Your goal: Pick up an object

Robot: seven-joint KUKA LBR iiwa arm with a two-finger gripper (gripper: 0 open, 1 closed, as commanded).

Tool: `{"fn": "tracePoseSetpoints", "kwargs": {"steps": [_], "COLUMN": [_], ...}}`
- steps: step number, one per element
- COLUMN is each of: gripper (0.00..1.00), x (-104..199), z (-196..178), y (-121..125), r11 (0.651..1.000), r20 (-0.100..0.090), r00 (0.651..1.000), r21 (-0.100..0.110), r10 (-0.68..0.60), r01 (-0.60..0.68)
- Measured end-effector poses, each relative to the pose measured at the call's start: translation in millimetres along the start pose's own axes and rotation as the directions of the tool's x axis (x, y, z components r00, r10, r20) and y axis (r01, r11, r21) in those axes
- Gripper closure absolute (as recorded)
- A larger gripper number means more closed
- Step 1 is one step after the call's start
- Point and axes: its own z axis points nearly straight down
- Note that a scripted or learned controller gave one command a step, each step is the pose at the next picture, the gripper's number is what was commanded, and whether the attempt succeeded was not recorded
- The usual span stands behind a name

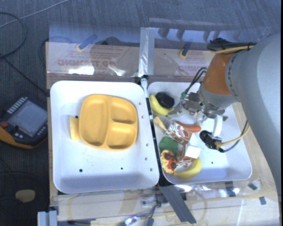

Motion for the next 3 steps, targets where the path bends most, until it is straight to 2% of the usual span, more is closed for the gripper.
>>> {"fn": "tracePoseSetpoints", "kwargs": {"steps": [1,2,3], "gripper": [0.00,1.00,1.00], "x": [-17.6,-17.2,50.3], "z": [-1.2,-10.7,-93.9], "y": [-49.2,-48.4,-39.2], "r11": [0.996,0.996,0.999], "r20": [-0.005,-0.006,-0.005], "r00": [0.996,0.996,0.999], "r21": [-0.003,-0.004,0.014], "r10": [-0.089,-0.088,-0.039], "r01": [0.089,0.088,0.039]}}
